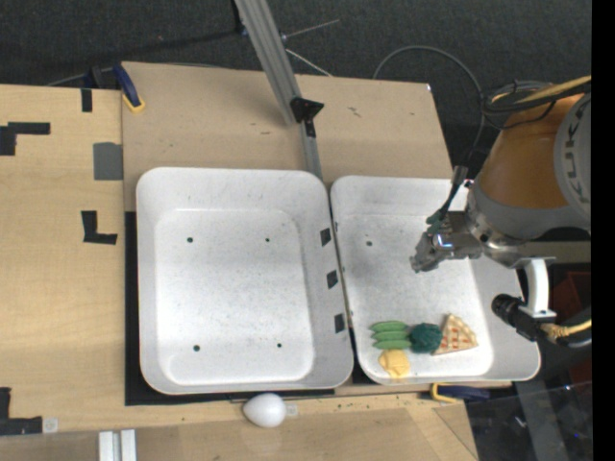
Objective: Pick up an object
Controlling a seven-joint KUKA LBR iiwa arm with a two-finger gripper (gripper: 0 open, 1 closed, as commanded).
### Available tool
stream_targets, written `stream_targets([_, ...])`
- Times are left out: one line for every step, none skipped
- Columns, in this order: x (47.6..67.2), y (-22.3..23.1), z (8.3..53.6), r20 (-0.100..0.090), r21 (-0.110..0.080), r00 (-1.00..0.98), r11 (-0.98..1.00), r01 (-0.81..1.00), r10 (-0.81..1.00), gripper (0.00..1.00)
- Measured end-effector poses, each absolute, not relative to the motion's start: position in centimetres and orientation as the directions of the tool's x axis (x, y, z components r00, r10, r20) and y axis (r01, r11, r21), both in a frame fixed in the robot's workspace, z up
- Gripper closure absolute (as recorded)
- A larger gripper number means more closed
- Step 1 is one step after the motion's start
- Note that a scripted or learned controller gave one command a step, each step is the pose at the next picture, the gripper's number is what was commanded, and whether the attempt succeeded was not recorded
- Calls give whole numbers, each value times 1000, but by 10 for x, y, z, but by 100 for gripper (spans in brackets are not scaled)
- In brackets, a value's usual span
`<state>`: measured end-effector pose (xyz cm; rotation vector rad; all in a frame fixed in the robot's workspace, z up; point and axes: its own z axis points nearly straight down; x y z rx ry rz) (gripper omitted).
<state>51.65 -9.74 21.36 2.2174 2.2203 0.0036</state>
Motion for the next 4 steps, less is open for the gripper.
stream_targets([518, -97, 266, -1, 5, -2, 2, 1000, 1000, 100])
stream_targets([509, -50, 252, 1, -3, -5, 5, 1000, 1000, 100])
stream_targets([510, 2, 256, 2, -1, -7, 7, 1000, 1000, 100])
stream_targets([499, 49, 253, 1, -3, -6, 6, 1000, 1000, 100])
